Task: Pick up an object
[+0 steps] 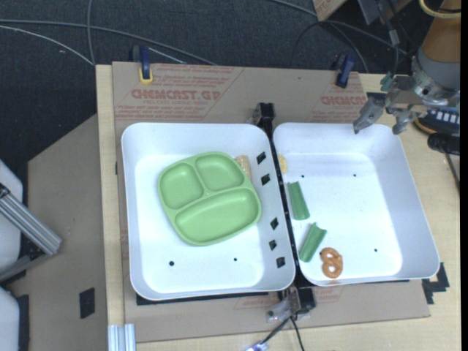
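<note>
In the right bin [380, 189], two green pieces [297, 199] [312, 240] and a pretzel [330, 262] lie near its left wall. The gripper [382, 118] hovers spread and empty over the far rim; it should descend centred on one piece, clear of the wall.

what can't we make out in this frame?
- Arm: cut off by the camera view's right and top edges; only the end effector, fingers apart, and the wrist show.
- Tan item: mostly hidden behind the green plate's rim in the left bin; can't tell what it is.
- Small yellow bit by the divider: too small to identify.
- Pretzel: real or toy, unclear.
</note>
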